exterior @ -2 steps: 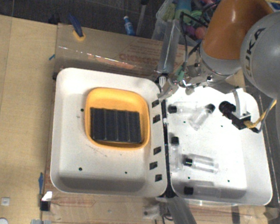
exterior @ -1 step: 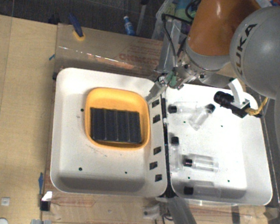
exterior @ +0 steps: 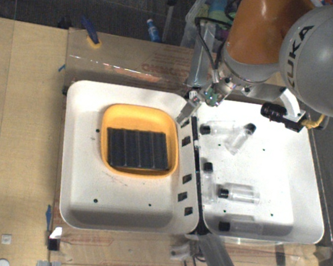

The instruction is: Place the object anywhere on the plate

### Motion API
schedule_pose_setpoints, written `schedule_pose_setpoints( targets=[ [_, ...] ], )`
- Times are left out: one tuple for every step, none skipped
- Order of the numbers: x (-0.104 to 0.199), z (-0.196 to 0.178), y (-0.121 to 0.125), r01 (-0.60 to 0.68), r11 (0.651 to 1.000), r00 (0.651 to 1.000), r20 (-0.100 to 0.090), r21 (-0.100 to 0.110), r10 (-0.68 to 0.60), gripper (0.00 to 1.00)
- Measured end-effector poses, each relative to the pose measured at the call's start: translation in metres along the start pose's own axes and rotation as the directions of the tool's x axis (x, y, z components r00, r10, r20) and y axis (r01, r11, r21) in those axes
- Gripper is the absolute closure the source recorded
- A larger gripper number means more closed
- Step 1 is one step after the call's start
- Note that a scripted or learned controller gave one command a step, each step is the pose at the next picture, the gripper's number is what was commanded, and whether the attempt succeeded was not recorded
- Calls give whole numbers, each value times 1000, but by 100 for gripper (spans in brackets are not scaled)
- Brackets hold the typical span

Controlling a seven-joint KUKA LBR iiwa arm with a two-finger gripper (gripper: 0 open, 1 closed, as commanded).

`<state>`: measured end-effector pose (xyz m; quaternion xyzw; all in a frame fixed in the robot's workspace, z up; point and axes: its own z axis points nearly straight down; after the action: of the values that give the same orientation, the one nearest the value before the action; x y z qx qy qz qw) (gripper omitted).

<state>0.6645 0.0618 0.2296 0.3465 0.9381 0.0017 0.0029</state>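
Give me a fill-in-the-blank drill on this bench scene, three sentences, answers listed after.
1. The plate in the left bin is ____ in colour.
2. On the plate lies a dark ridged object; its colour is ____.
3. The two clear vials lie in the ____ bin.

Missing words: yellow; black; right

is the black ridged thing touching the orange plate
Touching. The camera view shows the black ridged block lying flat inside the orange plate, the plate's rim visible all around it.
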Motion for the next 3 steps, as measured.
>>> schedule_pose_setpoints(
  targets=[
    [5,-2,2,153,988,988,-3,1,-153,0],
    [8,-8,1,92,996,996,-1,-1,-92,0],
    [16,-13,3,156,988,988,-2,1,-156,0]
  ],
)
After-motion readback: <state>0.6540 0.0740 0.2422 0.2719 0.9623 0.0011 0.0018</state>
